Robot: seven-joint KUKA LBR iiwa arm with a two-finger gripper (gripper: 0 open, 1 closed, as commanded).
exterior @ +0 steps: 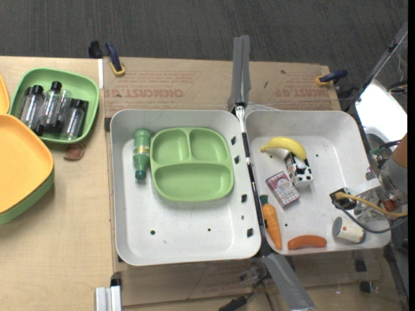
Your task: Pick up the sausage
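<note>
Sausage (307, 241): orange-red, lay flat by the near wall of the right bin (324, 131), all on its own, nothing gripping it.
Arm (392, 173): came in over the right edge of that bin, its end low near the right wall, up and to the right of the sausage and clearly apart from it.
Jaws: honestly couldn't tell if they were apart or together, that end of the arm was too cluttered to make out.
White cup (350, 230): small, on its side just right of the sausage, right below the arm's end. Couldn't tell if anything touched it.
Carrot (271, 222): lay along the left wall of the right bin, green top toward the back, tip pointing at the near wall, just left of the sausage.
Banana (285, 148): toward the back of the right bin.
Toy cow (300, 172): black and white, just in front of the banana.
Little pink box (283, 189): beside the cow, between the banana and the carrot.
Left bin (181, 238): held a green divided plate (191, 164) with a green bottle (141, 153) lying right along its left side.
Tabletop (65, 251): off to the left sat a green tray (91, 89) of small dark-capped bottles (52, 109) and a stack of orange plates (23, 167).
</note>
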